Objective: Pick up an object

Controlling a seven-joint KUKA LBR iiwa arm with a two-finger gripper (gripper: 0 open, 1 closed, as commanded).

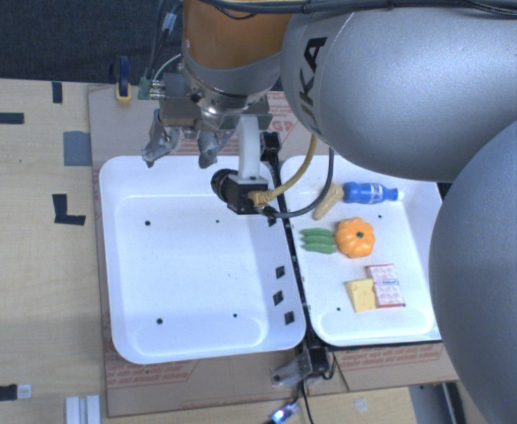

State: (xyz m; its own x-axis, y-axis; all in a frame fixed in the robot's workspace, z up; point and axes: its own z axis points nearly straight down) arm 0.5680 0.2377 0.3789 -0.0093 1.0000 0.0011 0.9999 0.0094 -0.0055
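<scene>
Orange pumpkin [355, 237] well right of empty pincer [179, 155]

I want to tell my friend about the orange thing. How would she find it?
Look in the right-hand white bin, among the small toys near its middle. The little pumpkin sits just right of the green pea pods, below the blue bottle. It is the only round, orange thing there.

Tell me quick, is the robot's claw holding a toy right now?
Gripper: open, holding nothing, at the far rim of the left bin.
</scene>
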